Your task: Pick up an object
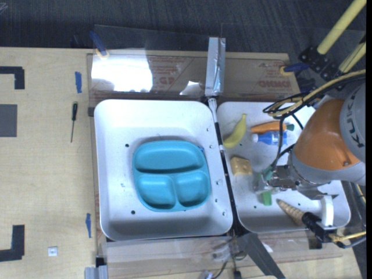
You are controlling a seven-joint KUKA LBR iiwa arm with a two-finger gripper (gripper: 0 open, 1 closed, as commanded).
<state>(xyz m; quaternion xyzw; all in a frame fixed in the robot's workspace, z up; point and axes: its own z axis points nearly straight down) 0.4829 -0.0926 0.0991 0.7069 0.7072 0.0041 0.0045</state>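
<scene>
tool (268,182) low in right bin (337,214) centre, finger state cannot tell | banana (236,131) by its left wall | blue tray (171,174) in left bin (116,132)

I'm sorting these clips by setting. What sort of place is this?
Probably a robotics lab grasping bench: two white bins side by side on a plywood table, toy food such as a banana, and a grey-and-orange arm reaching in.
</scene>
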